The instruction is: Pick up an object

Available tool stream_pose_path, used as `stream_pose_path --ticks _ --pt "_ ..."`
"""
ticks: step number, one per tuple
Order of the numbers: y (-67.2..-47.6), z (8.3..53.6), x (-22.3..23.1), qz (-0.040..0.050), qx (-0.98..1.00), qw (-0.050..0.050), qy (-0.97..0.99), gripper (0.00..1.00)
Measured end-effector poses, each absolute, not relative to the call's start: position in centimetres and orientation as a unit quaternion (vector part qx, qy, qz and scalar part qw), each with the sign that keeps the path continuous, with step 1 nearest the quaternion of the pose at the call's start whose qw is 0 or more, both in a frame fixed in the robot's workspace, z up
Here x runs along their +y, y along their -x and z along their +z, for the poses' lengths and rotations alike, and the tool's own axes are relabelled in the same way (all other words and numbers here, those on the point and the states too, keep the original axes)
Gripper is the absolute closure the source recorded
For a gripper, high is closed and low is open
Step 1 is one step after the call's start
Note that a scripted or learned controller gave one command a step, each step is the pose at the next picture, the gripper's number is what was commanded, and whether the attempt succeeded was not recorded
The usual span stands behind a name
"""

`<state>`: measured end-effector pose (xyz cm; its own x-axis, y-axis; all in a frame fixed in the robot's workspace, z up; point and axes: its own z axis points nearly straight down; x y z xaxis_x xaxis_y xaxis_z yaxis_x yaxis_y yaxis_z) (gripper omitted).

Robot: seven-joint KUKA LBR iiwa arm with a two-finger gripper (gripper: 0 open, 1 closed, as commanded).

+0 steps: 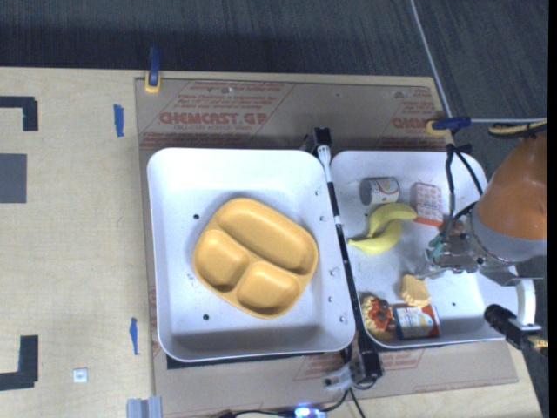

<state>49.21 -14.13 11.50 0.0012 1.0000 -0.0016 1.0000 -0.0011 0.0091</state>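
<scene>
The right bin (461, 327) holds several objects. A yellow banana (383, 230) lies near its left wall. Behind the banana are a small grey can (379, 188) and a red-and-white packet (426, 201). A tan wedge-shaped piece (416, 290) sits near the middle, and a can with a colourful label (407, 320) lies on its side at the front left. My gripper (439, 255) hangs low over the bin's middle, to the right of the banana and just above the tan wedge. The grey arm with its orange band (520, 194) hides the bin's right side.
The left bin (170, 233) holds a large yellow divided plate (254, 255). A black divider rail (335, 225) runs between the two bins. Cables (452, 172) trail over the right bin's back edge. Cardboard lies under both bins.
</scene>
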Motion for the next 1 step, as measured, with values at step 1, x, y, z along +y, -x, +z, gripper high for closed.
stream_pose_path --ticks 1 --pt "-49.2 11.49 -14.12 0.0026 0.707 0.004 -0.707 0.0"
